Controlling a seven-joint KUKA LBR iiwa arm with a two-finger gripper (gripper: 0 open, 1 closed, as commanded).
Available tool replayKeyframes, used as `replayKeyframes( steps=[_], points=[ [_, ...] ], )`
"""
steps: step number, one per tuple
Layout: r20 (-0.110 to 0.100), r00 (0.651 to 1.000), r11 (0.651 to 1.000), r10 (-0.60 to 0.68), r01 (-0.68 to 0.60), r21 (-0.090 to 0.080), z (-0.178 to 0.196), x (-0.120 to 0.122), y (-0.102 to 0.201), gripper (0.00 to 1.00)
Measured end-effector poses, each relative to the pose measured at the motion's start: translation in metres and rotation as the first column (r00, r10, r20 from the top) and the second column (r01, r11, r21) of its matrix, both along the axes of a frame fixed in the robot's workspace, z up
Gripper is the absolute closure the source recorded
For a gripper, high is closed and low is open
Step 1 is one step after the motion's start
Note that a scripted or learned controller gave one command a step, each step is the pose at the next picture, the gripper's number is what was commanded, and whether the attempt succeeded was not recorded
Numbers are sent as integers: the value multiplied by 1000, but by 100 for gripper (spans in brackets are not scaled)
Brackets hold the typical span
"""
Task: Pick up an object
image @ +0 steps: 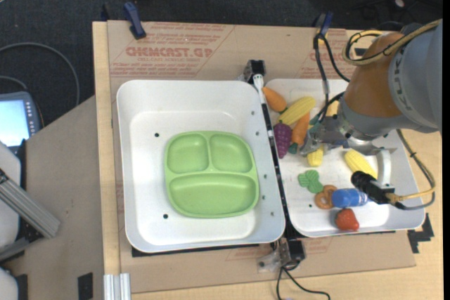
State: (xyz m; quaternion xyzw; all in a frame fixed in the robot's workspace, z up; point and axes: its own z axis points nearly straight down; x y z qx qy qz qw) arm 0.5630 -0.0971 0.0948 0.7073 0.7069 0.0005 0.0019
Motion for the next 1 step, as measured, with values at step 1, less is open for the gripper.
replayKeyframes(
  steps=[1],
  points=[
    [7, 1000, 1000, 8, -8, 4, 96, -1, 56, 100]
  ],
)
